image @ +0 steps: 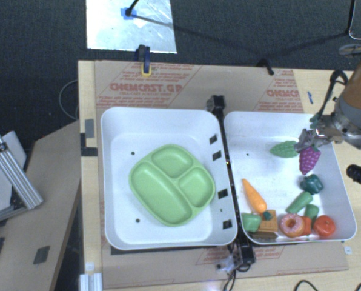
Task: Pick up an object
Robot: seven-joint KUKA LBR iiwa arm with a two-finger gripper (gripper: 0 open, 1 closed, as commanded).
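Hovering jaws (pixel 306 140), purple grapes (pixel 309 159) beneath

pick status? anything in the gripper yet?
Done: the arm has reached the right bin, and the gripper sits at the top of the purple grapes. In hand: possibly the grapes, but I can't tell if they are gripped or lifted off the floor. Left: a confirmed grasp and lift. The green leaf, carrot and tomato lie untouched.
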